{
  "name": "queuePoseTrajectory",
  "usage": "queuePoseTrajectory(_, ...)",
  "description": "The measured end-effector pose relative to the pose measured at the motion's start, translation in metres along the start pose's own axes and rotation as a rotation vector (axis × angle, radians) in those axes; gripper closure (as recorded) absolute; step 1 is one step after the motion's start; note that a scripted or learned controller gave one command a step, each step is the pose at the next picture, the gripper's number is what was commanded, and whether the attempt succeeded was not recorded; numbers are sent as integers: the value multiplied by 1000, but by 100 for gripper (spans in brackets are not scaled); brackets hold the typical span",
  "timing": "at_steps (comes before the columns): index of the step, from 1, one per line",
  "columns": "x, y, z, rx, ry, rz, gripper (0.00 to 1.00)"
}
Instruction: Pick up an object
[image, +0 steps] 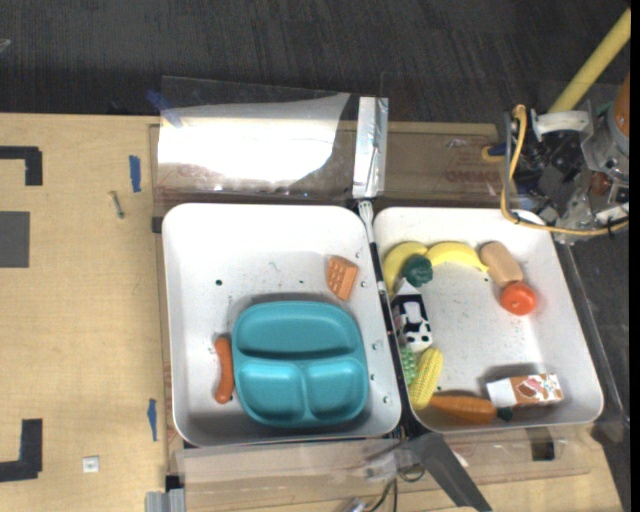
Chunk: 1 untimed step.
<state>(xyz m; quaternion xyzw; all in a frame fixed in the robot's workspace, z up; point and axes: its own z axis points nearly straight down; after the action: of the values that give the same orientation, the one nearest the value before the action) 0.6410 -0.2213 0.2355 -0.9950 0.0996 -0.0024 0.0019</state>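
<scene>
Arm sits at upper right, past the right bin's far corner; gripper state can't tell, tangled in cables. Right bin: smooth yellow banana, bumpy corn, carton. Left bin: glossy teal divided tray.

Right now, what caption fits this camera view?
Teal tray in the left bin, toy foods in the right bin, gripper at the corner.

Teal tray showing in white left bin; yellow banana, black-and-white cow, orange carrot lying in right bin.
</scene>
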Motion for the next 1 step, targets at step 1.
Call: queuePoseTrajectory(1, 27, -6, -53, 0, 4, 0, 100)
